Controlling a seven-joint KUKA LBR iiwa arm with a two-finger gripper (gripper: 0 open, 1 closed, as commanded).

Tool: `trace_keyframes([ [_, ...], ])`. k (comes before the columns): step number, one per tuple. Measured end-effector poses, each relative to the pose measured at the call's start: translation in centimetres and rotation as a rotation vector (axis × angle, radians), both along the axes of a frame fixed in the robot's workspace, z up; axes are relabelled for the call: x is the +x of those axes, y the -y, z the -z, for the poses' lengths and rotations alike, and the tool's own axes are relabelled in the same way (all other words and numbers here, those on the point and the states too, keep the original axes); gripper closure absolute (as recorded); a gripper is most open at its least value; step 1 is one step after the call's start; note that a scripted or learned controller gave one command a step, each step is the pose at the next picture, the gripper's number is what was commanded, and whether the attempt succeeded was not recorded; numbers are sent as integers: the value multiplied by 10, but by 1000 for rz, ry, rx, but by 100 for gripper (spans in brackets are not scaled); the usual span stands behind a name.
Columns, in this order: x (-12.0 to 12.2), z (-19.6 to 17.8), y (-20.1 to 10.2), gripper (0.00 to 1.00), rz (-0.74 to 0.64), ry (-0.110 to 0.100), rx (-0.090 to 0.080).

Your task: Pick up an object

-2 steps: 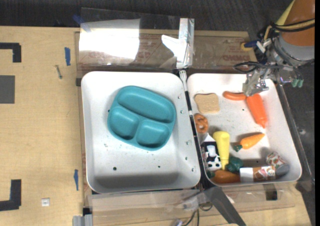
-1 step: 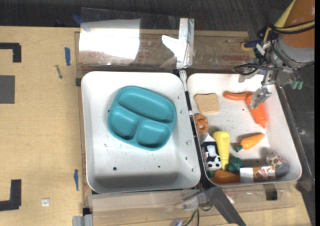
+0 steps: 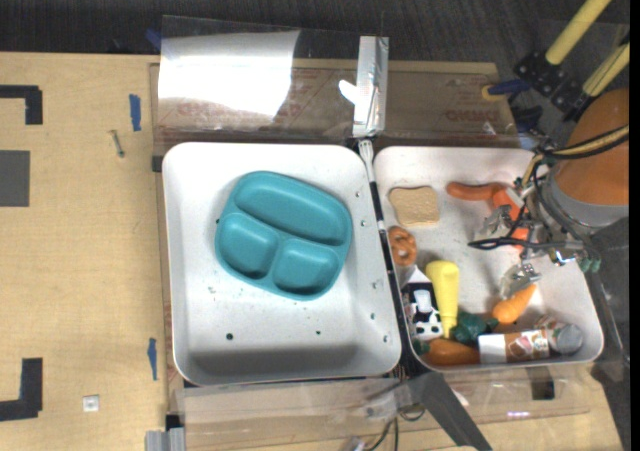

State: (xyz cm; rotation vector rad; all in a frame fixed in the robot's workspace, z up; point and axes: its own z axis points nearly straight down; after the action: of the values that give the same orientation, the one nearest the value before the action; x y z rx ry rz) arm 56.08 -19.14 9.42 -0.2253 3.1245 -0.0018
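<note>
The right white bin [image 3: 585, 284] holds several toy foods. A tan bread slice [image 3: 415, 206] lies at its back left, and an orange-red sausage [image 3: 468, 191] lies to the right of it. A brown pretzel [image 3: 402, 245] rests by the left wall. A yellow bottle [image 3: 443, 289] stands near the middle. An orange carrot [image 3: 510, 306] lies right of centre. A small bottle with a grey cap [image 3: 532, 342] lies along the front wall. My gripper [image 3: 517, 239] hangs low over the bin's right half, between the sausage's right end and the carrot.
The left white bin [image 3: 190, 319] carries a teal divided plate [image 3: 283, 232]. A black-and-white patterned item [image 3: 425, 313] and a green piece [image 3: 478, 323] crowd the right bin's front. The arm's orange band [image 3: 605, 149] overhangs the bin's right wall. A clear plastic panel [image 3: 230, 79] stands behind the bins.
</note>
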Motion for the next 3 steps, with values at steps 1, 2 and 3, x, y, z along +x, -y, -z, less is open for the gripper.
trace_keyframes([
  [1,-62,5,1,0,174,11,-1],
  [2,5,-11,-9,0,100,-1,1],
  [3,-15,4,-76,0,114,2,-3],
])
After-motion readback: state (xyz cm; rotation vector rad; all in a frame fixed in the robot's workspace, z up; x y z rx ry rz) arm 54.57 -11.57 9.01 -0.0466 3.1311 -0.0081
